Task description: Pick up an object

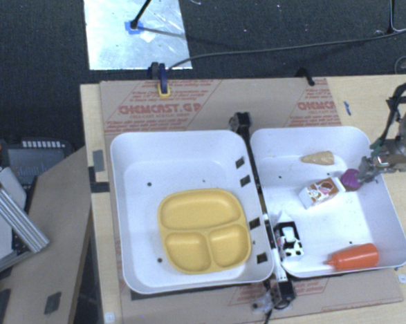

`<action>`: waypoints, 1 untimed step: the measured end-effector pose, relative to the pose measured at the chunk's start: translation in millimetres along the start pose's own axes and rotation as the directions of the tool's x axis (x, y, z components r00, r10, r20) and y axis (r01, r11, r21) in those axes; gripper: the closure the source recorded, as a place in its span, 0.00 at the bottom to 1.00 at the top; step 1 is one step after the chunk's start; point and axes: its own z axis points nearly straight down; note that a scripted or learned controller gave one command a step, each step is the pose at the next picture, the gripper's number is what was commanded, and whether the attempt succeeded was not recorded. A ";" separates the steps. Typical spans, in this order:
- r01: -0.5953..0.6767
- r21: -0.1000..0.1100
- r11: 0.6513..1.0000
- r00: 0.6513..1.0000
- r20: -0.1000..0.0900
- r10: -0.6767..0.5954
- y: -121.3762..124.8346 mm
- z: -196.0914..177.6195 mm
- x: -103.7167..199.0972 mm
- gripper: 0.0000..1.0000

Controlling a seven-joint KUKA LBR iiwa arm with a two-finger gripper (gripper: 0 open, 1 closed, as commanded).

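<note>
Pincer (371, 163): at the right bin's (383, 211) right edge; we cannot tell how it stands.
Purple object (350, 179): just beside the pincer, touching the small carton (319, 192); we judge it light, rounded, likely to roll.
Hold: we would close across its middle.

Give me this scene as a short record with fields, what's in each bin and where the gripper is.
left bin: yellow divided plate
right bin: tan wedge, small carton, purple piece, black-and-white cow toy, orange bottle
orange bottle pose: lying on its side by the near wall
gripper: at the right bin's right wall, beside the purple piece
gripper holding anything: cannot tell
</note>
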 end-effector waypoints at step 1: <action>0.004 0.004 1.000 1.000 -0.003 -0.004 -2.8 -10.9 50.2 1.00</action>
